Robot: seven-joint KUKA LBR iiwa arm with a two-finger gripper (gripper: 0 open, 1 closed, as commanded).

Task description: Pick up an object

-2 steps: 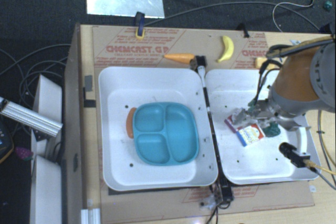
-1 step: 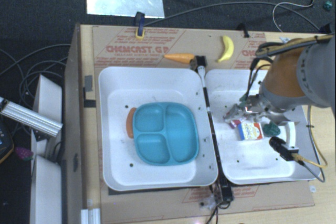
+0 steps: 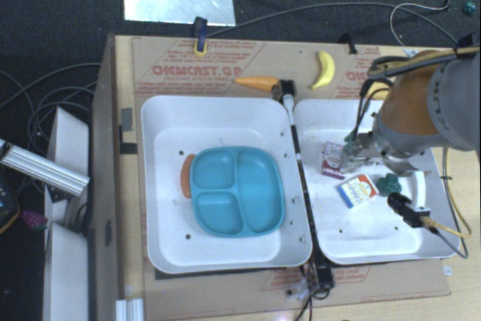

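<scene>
My gripper (image 3: 352,152) is low over the right bin (image 3: 361,240), near its upper left part. Right beside it, on the left, lies a small purple and red packet (image 3: 331,158); whether they touch I cannot tell. A little lower is a blue, white and orange card box (image 3: 355,191). To its right sits a small teal object (image 3: 388,183). The left bin (image 3: 169,237) holds a blue divided plate (image 3: 237,188), with a brown sausage-shaped piece (image 3: 185,174) along its left side.
A banana (image 3: 325,70) and a carrot (image 3: 255,83) lie on the cardboard behind the bins. A ridge (image 3: 297,162) separates the two bins. The arm's grey and orange body (image 3: 421,105) covers the right bin's upper right.
</scene>
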